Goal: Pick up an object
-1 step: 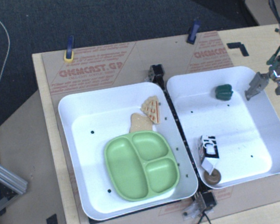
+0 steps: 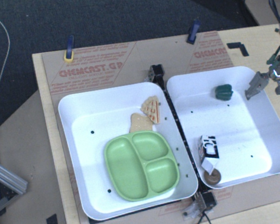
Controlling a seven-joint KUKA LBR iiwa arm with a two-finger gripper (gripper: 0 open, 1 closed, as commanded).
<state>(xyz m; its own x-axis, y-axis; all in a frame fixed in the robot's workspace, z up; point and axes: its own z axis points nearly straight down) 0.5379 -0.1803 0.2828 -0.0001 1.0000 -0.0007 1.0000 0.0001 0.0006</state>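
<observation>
Right bin: green object near the far edge; cup at the near-left corner. Gripper at the far-right rim, jaws spread, holding nothing. Risk: fingers striking the rim on descent.

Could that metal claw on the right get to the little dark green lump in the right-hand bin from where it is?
Probably yes. The gripper sits at the right white bin's edge, close beside the small dark green lump, with bare bin floor between them.
</observation>
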